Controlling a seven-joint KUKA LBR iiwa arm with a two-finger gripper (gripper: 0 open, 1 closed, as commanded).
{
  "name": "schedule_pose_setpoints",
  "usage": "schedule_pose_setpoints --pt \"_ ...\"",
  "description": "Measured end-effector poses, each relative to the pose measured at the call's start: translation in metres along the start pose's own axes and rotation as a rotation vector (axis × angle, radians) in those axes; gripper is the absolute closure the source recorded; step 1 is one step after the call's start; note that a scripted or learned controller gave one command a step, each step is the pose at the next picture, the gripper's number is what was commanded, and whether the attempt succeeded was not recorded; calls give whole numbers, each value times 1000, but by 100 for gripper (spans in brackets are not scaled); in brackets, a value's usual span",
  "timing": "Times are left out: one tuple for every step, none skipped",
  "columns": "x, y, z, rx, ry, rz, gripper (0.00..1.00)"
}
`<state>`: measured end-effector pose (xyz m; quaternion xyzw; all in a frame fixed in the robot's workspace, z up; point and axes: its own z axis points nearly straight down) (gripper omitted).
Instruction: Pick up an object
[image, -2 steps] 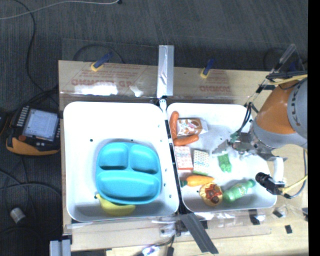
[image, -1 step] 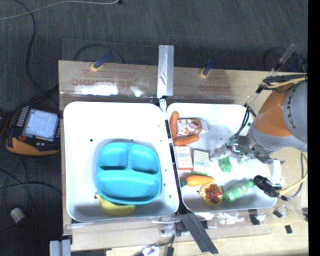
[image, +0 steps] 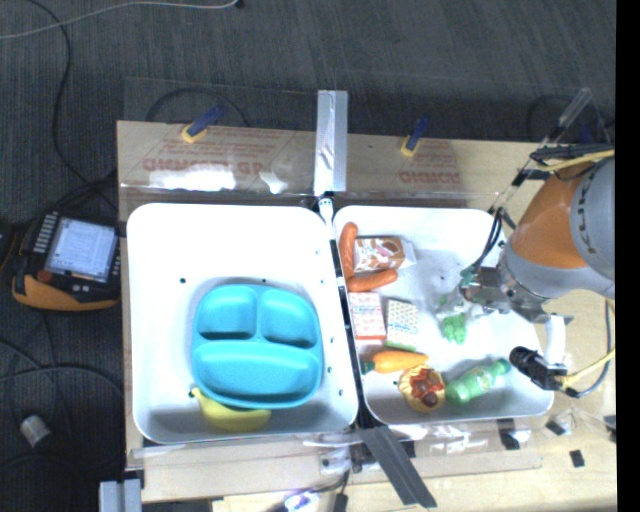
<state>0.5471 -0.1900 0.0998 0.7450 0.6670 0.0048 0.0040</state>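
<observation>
While the arm hung in from the right, nothing had yet been lifted as far as I could judge, so the whole pick was left to do. Going from the left, a handheld pendant (image: 70, 262) lay on the floor beside the bench. The left bin (image: 150, 240) held a blue divided tray (image: 258, 345) with a banana (image: 232, 413) poking out from under its near edge. Across the divider, the right bin (image: 440, 222) carried the clutter: a sausage (image: 348, 243) along its left wall, a snack packet (image: 378, 255) next to it, two small cartons (image: 383, 318) below that, then a carrot (image: 398, 360), a red and yellow fruit (image: 422, 388) and a green bottle (image: 477, 381) along the near side.

Further right, a small green object (image: 455, 326) sat in the middle of the bin, and it looked to me the likeliest target. The gripper (image: 472, 296) was low over that spot, its tip just above and touching or nearly touching the green piece; I could not tell which. Whether its grasp was wide or narrow I could not tell from where I stood, for the wrist hid it, and I saw nothing clearly caught in it. The grey arm (image: 570, 245) with its orange band filled the bin's right end.
</observation>
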Motion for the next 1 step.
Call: schedule_pose_setpoints --pt "34 48 -105 14 -9 349 100"
